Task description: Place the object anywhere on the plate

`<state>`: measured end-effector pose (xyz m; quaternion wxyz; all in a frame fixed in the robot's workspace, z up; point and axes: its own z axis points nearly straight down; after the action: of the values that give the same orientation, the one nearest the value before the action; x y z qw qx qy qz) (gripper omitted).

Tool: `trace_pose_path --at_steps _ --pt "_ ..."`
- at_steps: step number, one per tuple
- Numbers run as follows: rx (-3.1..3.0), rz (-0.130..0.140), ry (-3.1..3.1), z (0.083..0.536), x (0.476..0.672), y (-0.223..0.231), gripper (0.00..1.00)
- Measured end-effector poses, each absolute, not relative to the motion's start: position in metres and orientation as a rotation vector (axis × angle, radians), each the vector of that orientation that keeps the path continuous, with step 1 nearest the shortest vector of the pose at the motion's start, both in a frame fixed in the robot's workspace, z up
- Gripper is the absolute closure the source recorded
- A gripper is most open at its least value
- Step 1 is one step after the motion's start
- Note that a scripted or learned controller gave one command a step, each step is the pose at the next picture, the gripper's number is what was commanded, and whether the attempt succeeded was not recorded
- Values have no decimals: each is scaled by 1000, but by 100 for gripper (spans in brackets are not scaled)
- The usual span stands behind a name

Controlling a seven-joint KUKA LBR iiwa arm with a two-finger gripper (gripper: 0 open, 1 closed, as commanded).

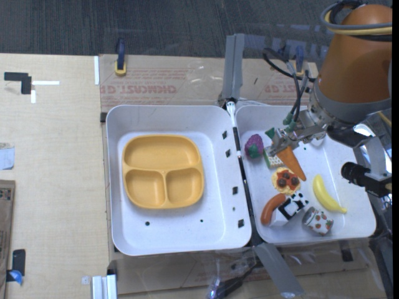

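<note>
Your arm (358,55) comes in from the right and hangs over the right bin (349,229), because that bin holds everything you might pick. The left bin (118,185) holds only the yellow divided plate (164,170), flat in its middle, waiting as the drop site. The gripper (288,137) is low over the toy carrot (292,161), beside the purple toy (254,146); whether it is spread or pinching I cannot tell. Nearer you lie the banana (326,194), sausage (269,209) and pizza slice (285,179), untouched.
</note>
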<state>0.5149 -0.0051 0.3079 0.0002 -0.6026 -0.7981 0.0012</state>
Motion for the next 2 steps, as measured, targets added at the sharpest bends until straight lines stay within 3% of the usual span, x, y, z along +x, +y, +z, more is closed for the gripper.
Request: trace_pose_path --at_steps 1,2 --pt "-1543 4 -2735 294 534 57 100" --pt "-1419 3 -2801 236 572 20 100"
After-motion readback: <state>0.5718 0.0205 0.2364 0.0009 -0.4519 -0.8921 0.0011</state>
